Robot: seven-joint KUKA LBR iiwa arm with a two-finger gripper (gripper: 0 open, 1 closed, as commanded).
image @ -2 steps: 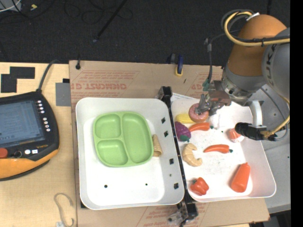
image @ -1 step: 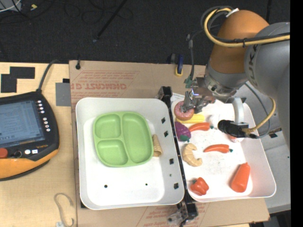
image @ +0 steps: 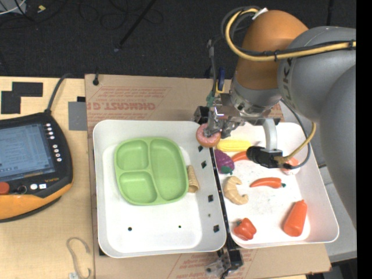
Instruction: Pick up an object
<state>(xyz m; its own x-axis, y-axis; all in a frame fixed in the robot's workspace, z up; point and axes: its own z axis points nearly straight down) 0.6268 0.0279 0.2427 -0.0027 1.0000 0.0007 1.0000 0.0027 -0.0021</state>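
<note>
A: Item one, the task's thing?

B: Pink doughnut (image: 207, 136), lying at the top of the divide between the two bins, over the inner rim of the right bin (image: 325, 225). It sat directly under the gripper (image: 216, 122).

A: Held?

B: Could not be told. The gripper's tip was at or just above the doughnut, but the wrist hid the fingers; whether they stood apart or together was not visible, nor whether anything lay between them. By judgement the pick was not yet proven: reach made, lift outstanding.

A: Neighbouring stock, right bin?

B: Purple eggplant (image: 224, 161) just below the doughnut; yellow corn (image: 233, 146) beside it; croissant (image: 235, 190); red chilli (image: 266, 183); red pepper (image: 244, 228); orange carrot (image: 295, 218).

A: Left bin (image: 110, 225)?

B: Green divided tray (image: 150, 171), with a cone-shaped piece (image: 192, 179) touching its right edge.

A: Beyond the bins?

B: Teach pendant (image: 29, 161), well apart to the left.
</note>
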